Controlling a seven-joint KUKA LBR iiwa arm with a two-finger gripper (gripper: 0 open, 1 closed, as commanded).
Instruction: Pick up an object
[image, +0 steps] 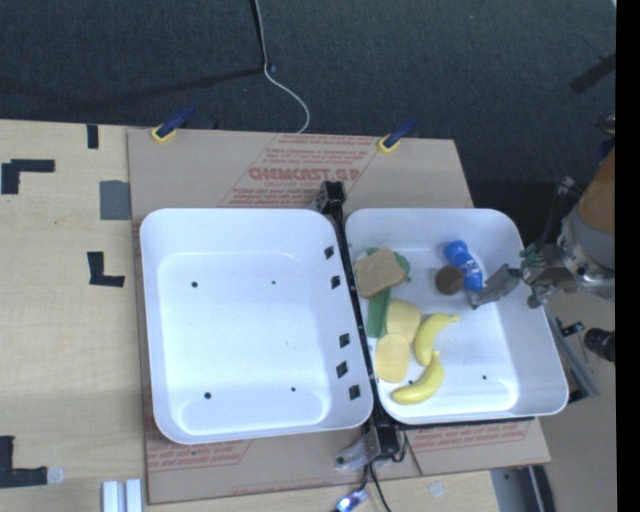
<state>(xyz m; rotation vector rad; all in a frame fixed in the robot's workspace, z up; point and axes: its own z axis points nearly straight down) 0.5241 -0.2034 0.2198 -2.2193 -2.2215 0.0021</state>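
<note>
Partly cut off at right, the gripper (508, 283) hangs over the right bin (500, 395); we cannot tell its opening beside the glossy curved banana (424, 385)

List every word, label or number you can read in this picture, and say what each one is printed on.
"CHEMCAST GP": red print on the brown board under the two white bins, just behind them; the last letters are uncertain.
More red print on that board's front edge, below the bins: too small and blurred to read.
Nothing readable on the toy food or the bins.
</note>
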